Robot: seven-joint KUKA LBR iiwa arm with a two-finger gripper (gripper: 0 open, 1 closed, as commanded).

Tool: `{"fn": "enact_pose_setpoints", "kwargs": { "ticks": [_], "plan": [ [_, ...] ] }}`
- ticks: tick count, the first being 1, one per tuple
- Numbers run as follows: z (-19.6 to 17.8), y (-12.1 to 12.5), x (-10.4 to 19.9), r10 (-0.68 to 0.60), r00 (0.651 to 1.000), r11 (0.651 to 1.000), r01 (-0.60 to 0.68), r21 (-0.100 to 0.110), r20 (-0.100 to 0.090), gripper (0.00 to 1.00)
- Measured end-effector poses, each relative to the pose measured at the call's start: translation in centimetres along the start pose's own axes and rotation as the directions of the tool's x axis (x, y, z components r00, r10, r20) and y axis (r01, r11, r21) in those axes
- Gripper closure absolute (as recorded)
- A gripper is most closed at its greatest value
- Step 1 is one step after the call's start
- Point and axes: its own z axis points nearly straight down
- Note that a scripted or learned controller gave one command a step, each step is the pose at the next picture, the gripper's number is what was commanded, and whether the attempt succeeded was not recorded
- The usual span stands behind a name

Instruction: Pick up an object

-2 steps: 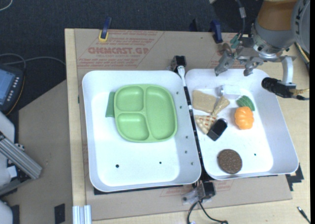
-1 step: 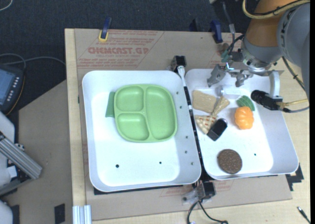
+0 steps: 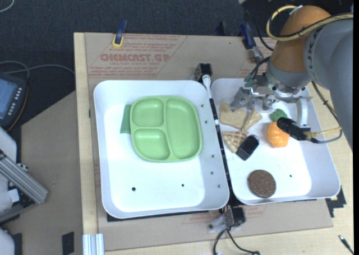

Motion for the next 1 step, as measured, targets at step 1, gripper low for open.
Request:
{"fn": "enact_pose_setpoints", "kwargs": {
  "ticks": [1],
  "plan": [
    [1.35, 0.48, -0.36, 0.000, 1.000, 1.000, 0.000, -0.015, 0.009, 0.00]
  ]
}}
